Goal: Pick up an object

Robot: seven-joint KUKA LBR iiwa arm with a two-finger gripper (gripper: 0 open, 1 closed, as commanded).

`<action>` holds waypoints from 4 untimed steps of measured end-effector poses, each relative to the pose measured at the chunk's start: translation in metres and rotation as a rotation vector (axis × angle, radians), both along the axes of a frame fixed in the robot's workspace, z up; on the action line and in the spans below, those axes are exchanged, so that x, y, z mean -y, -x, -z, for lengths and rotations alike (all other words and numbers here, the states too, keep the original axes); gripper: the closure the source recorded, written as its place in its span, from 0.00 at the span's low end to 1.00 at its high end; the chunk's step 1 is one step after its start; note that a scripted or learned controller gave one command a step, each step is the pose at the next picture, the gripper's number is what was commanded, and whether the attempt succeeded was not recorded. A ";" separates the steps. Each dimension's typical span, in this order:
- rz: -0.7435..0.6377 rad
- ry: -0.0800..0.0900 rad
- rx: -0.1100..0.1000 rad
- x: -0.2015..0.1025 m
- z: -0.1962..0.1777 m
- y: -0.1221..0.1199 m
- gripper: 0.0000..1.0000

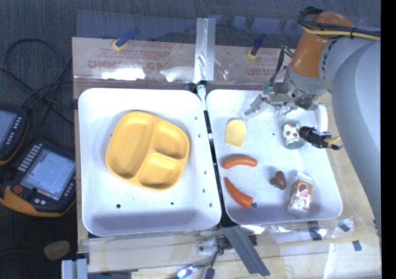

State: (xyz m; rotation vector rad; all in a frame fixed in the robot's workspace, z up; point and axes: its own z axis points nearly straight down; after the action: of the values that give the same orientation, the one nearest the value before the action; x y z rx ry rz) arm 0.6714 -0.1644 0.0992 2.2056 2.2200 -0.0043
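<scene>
Your likeliest target, the pale yellow rounded block (pixel 235 133), lies loose at the upper left of the right white bin (pixel 328 206), and the gripper (pixel 267 104) hovers just above it, fingers apart and empty, presumably lining up over it.

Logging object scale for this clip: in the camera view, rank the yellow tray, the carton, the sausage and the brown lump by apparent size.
1. yellow tray, by far largest
2. carton and sausage, too alike to rank
3. brown lump, smallest
</scene>
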 end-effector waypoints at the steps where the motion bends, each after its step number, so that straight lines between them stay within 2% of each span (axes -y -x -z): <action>1: 0.003 -0.006 0.000 -0.063 0.010 0.026 0.00; 2: 0.007 -0.006 0.002 -0.022 0.010 0.073 0.00; 3: 0.007 -0.007 0.004 -0.059 0.009 0.138 0.00; 4: 0.007 -0.009 0.005 -0.059 0.000 0.137 1.00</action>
State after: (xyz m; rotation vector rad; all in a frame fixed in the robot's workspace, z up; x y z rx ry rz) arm 0.5341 -0.1050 0.0997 2.2154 2.2134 0.0113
